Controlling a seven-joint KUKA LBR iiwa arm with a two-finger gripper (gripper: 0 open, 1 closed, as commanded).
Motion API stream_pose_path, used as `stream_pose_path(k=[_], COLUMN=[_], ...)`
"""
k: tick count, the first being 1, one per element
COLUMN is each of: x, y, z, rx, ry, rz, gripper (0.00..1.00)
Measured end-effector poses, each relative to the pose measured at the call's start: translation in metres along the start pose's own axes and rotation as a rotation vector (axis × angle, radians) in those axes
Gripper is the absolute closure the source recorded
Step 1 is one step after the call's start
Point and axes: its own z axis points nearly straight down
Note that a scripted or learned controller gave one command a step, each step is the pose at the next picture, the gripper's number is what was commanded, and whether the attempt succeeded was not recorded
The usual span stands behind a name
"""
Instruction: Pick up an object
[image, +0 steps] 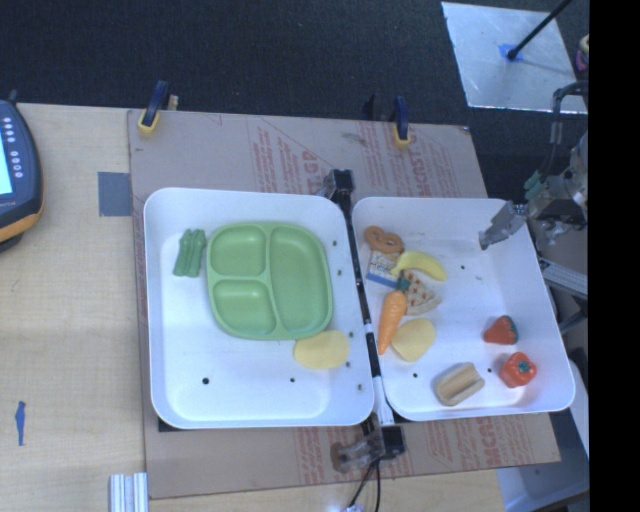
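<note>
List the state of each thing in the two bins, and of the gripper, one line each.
gripper: over the right bin's upper right rim, holding nothing visible.
green plate: flat in the left bin, compartments bare.
green beans: lying left of the plate.
carrot: lying by the bins' divide.
banana: resting on the pile.
strawberry: lying apart.
bread roll: lying flat.

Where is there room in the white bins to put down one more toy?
Room: the left bin, along its front below the green plate and beside the yellow chip. Also the right bin, in its middle between the banana and the strawberry. Crowded: the right bin's left side, around the carrot and pretzel.
</note>
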Motion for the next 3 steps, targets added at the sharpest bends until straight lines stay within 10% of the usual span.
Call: stream_pose_path(k=[1,2,3], x=[0.080,0.086,0.084], y=[0.014,0.011,0.046], z=[0.092,0.174,0.171], rx=[0.007,0.009,-0.001], ry=[0.003,0.001,0.000], rz=[-0.007,-0.001,-0.001], gripper=[0.00,0.00,0.00])
